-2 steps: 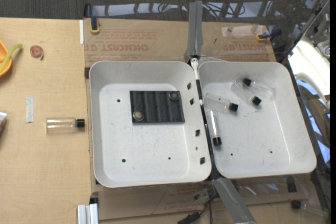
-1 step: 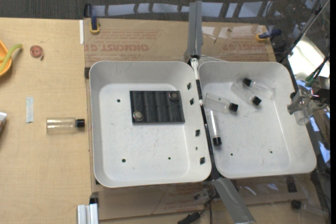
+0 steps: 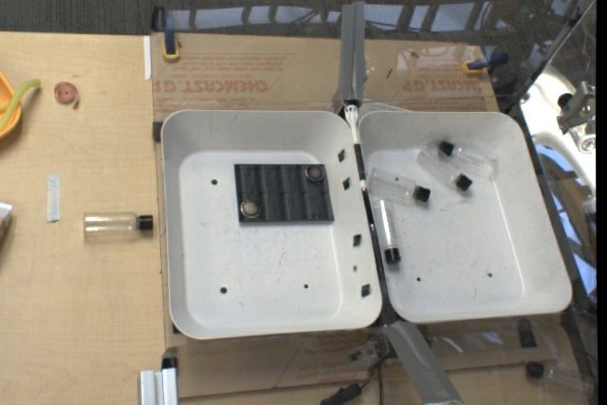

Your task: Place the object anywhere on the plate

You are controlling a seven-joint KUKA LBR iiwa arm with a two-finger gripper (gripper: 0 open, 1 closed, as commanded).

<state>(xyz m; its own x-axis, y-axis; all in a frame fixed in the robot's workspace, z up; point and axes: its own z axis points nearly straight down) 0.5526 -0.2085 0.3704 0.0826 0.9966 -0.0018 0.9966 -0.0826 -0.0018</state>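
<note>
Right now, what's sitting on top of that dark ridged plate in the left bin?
Two small round things sit on the dark ridged plate: one near its back right corner, one near its front left corner. What lies under the plate is covered.

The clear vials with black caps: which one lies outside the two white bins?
The vial on the wooden bench, left of the left bin. It lies on its side, cap pointing right; the other vials lie in the right bin.

Red print on the cardboard sheet (image 3: 285, 71) behind the left bin (image 3: 180, 232) read upside down from the camera as "CHEMCAST GP"; similar red print behind the right bin (image 3: 541, 242) was too faint to read.
</note>
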